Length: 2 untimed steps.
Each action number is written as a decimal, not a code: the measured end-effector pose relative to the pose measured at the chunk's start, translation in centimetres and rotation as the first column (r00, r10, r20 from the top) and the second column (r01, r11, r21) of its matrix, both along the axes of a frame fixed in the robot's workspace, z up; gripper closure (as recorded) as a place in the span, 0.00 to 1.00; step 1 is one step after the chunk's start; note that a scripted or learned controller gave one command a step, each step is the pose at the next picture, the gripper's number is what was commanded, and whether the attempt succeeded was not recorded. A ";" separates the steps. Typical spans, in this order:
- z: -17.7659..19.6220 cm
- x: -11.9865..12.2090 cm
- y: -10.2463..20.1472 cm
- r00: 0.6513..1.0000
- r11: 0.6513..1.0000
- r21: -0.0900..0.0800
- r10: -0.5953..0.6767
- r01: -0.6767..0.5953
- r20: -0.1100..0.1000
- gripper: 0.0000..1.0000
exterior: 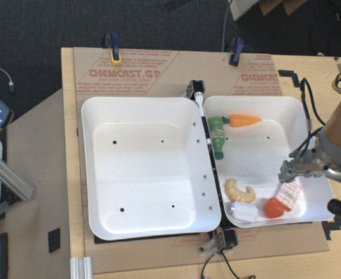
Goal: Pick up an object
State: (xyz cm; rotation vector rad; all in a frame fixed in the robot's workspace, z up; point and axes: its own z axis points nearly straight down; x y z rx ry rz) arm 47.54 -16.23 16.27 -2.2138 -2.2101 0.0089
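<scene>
The gripper (pixel 291 173) hung over the right bin (pixel 258 104), just above a packet (pixel 290 195) by a tomato (pixel 273 208); whether it was closed I couldn't tell. The packet looked light, crinkly (probably slippery); best pinched across its width.

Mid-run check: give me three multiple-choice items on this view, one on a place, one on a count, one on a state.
1. Where is the orange carrot-shaped toy?
A. left white bin
B. far end of the right white bin
C. on the bench

2. How many blue clamps hold the board's far edge?
A. one
B. two
C. four

3. How does the green plastic bottle rest?
A. lying along the divider
B. standing upright
C. lifted by the hand

Answers: 1 B, it lies by that bin's far wall. 2 B, one clamp above each bin. 3 A, it lies on the bin floor, apart from the hand.
</scene>
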 end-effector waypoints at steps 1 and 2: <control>12.2 10.1 5.9 0.999 1.000 -0.009 0.012 -0.012 0.033 1.00; 8.9 6.8 13.8 1.000 1.000 -0.002 0.009 -0.009 0.008 1.00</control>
